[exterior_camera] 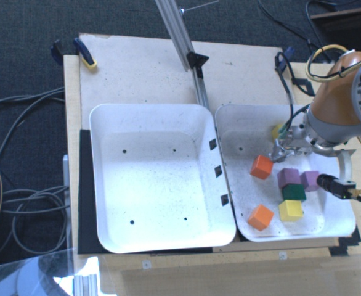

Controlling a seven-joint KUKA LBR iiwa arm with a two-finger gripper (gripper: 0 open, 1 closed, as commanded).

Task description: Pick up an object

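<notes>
1. White right bin, right of centre in the frame, holds all the loose blocks; white left bin sits beside it, rims touching.
2. Arm (grey, orange band) enters from the right edge and reaches down into the right bin's upper part.
3. Gripper sits low at the bin's middle; whether its jaws are apart or together, cannot tell (too small and blurred).
4. Orange block lies just below-left of the gripper, close but not seen between the fingers.
5. Purple block and a second purple block lie side by side, lower right of that.
6. Green block touches the yellow block below it.
7. Second orange block rests near the bin's lower-left corner.
8. Yellowish object is partly hidden behind the gripper.
</notes>
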